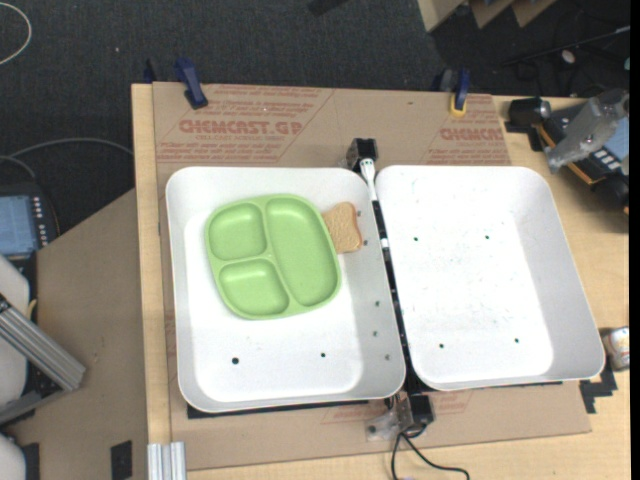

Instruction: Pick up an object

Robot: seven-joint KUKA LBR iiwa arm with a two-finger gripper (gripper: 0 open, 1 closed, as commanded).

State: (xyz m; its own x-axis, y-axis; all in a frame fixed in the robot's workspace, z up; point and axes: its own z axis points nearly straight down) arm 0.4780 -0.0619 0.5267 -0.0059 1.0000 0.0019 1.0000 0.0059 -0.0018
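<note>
Camera view: cardboard-topped bench (250, 128) (dark carpet (200, 18) behind), end effector state untellable.

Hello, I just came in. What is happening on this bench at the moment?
A robot arm is meant to pick up an object from the bench, but nothing is being handled at this moment. The left shallow white bin holds a light green plastic plate with three compartments. A small tan cracker-like piece lies against the plate's right edge. Both objects rest in the bin, so the pick is not yet done. The right shallow white bin sits beside it.
</note>
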